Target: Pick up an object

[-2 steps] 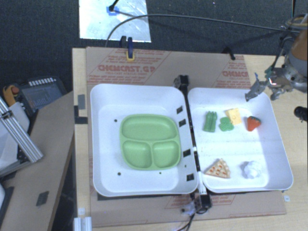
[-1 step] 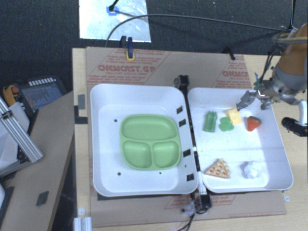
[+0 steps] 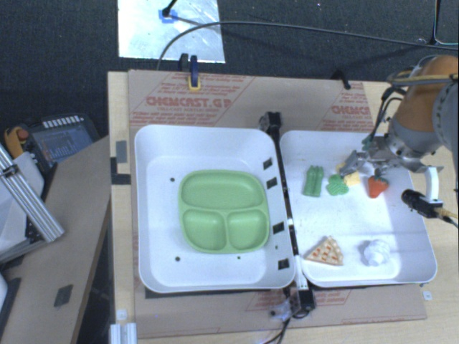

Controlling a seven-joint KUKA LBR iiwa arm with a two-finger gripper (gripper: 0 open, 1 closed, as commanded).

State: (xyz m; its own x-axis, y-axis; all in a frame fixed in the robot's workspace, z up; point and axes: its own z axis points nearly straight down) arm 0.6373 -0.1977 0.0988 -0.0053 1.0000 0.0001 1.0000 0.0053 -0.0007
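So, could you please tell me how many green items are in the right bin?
2: a green bean-like piece near the divider, and a smaller broccoli-like piece beside it, close to the pincer. The arm may hide more.

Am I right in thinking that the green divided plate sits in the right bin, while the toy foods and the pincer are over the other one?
Not quite: the green divided plate sits in the left bin, as the camera view shows. The rest stands: the toy foods, such as the pizza slice and the green broccoli piece, lie in the other bin, with the pincer over it.
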